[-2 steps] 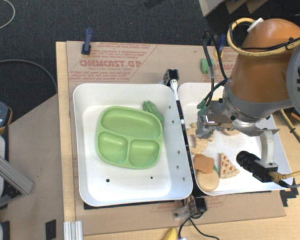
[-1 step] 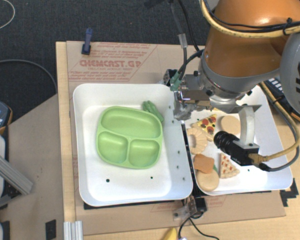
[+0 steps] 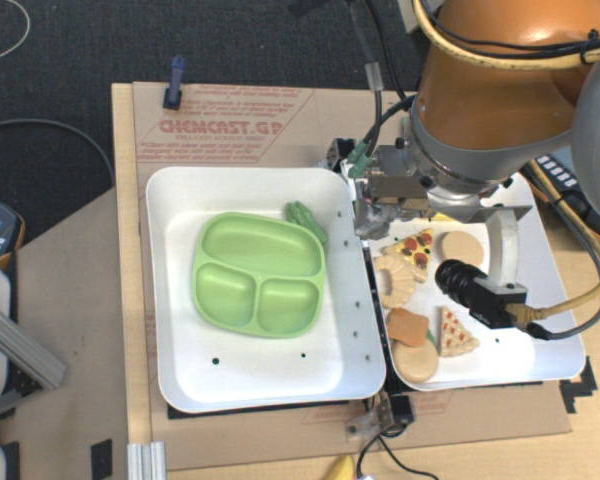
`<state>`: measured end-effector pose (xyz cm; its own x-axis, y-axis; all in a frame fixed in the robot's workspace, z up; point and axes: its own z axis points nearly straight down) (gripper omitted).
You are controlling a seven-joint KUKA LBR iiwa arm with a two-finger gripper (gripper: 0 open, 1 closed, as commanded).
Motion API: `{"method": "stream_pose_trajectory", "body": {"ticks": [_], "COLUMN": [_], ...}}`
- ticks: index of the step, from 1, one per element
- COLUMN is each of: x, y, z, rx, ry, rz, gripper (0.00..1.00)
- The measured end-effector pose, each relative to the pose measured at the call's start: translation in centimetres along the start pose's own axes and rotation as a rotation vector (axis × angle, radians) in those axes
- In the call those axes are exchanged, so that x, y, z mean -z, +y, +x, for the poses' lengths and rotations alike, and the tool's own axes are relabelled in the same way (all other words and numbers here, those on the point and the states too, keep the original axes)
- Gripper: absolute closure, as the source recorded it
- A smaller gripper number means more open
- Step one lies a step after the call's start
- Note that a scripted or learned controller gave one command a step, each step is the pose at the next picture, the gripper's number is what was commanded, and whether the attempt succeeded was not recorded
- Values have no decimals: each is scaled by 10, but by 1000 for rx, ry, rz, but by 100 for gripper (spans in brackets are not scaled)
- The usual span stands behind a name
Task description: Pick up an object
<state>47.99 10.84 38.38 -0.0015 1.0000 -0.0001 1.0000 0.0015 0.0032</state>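
The right bin point(image 3: 555, 353) holds several toy foods: a pizza slice point(image 3: 457, 334), a brown toast piece point(image 3: 408, 326), a round beige cookie point(image 3: 417, 361), a pale cracker point(image 3: 394, 279), a tan disc point(image 3: 461, 248) and a small piece with red dots point(image 3: 416, 248). My gripper point(image 3: 385, 215) hangs low over the far left part of this bin, close to the wall between the bins and just above the red-dotted piece. The wrist and the orange band hide much of it. I see nothing held in it.
The left bin point(image 3: 170, 268) holds a green divided plate point(image 3: 259, 273) with a small dark green item point(image 3: 306, 220) at its far right corner. Both bins sit on a cardboard sheet point(image 3: 220, 118). A blue clip point(image 3: 173, 82) lies at the sheet's far edge.
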Motion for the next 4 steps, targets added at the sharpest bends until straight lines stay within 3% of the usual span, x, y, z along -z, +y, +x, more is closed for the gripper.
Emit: {"method": "stream_pose_trajectory", "body": {"ticks": [1,2,3,4], "x": [-63,-156,-265,-293], "y": [-2,-3,46,0], "z": [40,97,117,116], "rx": [2,4,0,-4], "ry": [-1,-2,-2,1], "rz": [11,15,9,-5], "gripper": [100,100,100,100]}}
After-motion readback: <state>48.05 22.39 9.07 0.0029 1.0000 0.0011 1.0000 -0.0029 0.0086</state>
